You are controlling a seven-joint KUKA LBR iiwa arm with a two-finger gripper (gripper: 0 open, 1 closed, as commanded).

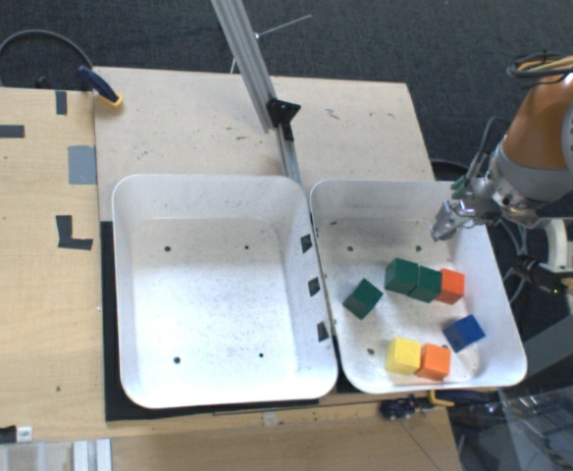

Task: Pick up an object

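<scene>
The right bin [365, 214] holds several blocks. A dark green cube [363, 297] lies near its middle. A longer green block [412, 279] sits to its right, touching an orange cube [451, 286]. A blue cube [463, 332] lies closer to the front right. A yellow cube [402, 355] and another orange cube [435, 361] sit side by side at the front. My gripper [445, 224] hangs over the bin's far right part, above and behind the green block. Nothing shows between its fingers.
The left bin [208, 214] stands beside the right one. A slanted metal rail [252, 62] runs from the top down to the gap between the bins. A black cable with a blue and yellow clip [100, 84] lies at the far left of the bench.
</scene>
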